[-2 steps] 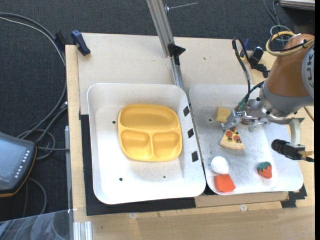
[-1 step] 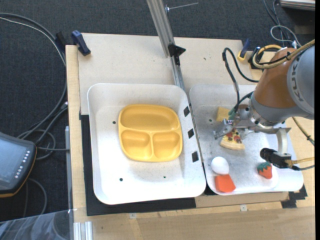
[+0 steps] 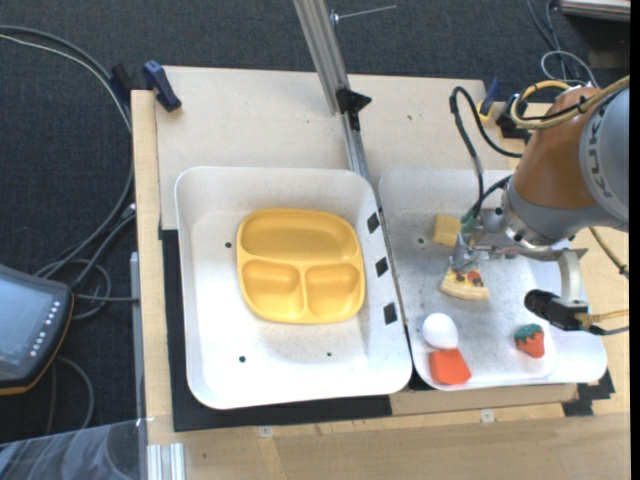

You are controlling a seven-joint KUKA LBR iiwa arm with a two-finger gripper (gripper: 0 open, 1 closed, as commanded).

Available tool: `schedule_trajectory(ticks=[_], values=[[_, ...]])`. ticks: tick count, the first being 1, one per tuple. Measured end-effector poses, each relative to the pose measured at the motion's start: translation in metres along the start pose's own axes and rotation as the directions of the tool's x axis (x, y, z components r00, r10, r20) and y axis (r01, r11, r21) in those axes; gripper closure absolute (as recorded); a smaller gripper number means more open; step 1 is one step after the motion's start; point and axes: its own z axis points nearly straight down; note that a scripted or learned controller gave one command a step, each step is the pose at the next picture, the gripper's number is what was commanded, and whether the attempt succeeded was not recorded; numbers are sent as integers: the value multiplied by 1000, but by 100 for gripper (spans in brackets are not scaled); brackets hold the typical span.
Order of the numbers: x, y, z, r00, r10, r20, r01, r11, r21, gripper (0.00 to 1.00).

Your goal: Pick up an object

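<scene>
In the right bin (image 3: 500, 368), my gripper (image 3: 463, 269) points down right over a pizza-slice toy (image 3: 466, 286), its tips at the toy's upper edge. A tan cube (image 3: 446, 230) lies just left of the wrist. A white egg (image 3: 439, 329) and an orange-red block (image 3: 451, 367) sit near the bin's front left. A strawberry toy (image 3: 531, 340) lies at the front right. Nothing shows lifted off the bin floor.
The left bin (image 3: 200, 268) holds a yellow divided plate (image 3: 300, 265). A metal pole (image 3: 325, 48) rises between the bins at the back. The arm's orange band (image 3: 555, 158) and cables hang over the right bin's far side.
</scene>
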Motion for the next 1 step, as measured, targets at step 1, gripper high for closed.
schedule_trajectory(ticks=[1], values=[[1,4,-65,1000,-1,4,1,1000,-8,100]])
